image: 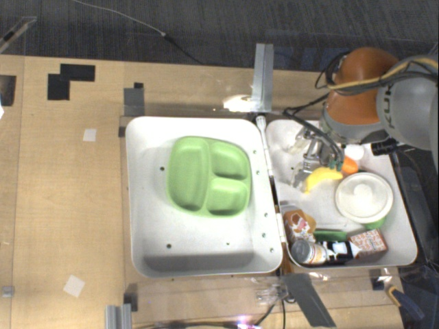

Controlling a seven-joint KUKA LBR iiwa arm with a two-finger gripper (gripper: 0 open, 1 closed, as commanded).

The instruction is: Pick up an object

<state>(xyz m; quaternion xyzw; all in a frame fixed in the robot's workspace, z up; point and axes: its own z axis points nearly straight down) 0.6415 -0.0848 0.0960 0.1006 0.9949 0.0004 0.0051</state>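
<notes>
Plywood bench (62,204) under a dark carpeted floor edge; two shallow white bins side by side, camera looking down at a slant. Nearest the camera, in the right bin (405,242): a small tin can (307,252) on its side, a dark bottle (336,247), a red printed packet (369,240), a brown snack wrapper (299,222). Mid bin: a white bowl with green rim (363,197). Left bin (147,245) carries a green divided tray (208,175), lying flat. Further back in the right bin, a yellow banana-like object (322,178) with an orange piece (350,165) just beside it. The gripper (309,164) hangs directly over the banana's left end, arm entering from the right. Fingers look spread, nothing visibly between them, though the metalwork is cluttered here. Judged step: descent onto a candidate, grasp not yet made. Next move calls for closing squarely across the banana's curved body without nudging it against the bowl.
</notes>
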